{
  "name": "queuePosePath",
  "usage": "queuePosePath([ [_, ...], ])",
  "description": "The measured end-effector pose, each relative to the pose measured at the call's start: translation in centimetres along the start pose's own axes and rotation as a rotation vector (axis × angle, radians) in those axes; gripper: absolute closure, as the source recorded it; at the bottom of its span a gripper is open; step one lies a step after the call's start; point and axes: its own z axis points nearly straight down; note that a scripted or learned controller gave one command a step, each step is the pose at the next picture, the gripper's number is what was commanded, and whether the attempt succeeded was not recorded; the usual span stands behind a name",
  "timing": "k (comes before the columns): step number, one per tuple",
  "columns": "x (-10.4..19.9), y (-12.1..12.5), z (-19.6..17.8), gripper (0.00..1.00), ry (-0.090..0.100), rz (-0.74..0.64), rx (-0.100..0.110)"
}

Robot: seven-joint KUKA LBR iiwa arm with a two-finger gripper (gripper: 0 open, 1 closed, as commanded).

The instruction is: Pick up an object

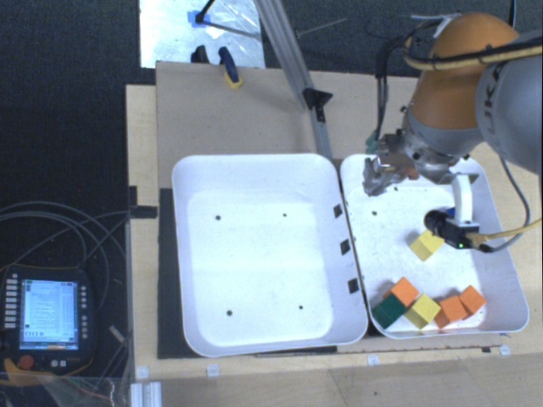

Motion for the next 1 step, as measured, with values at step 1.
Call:
queuePosePath([
  [1,5.76,1.31,-0.93,1.0,0.001,-0.002,-0.002],
])
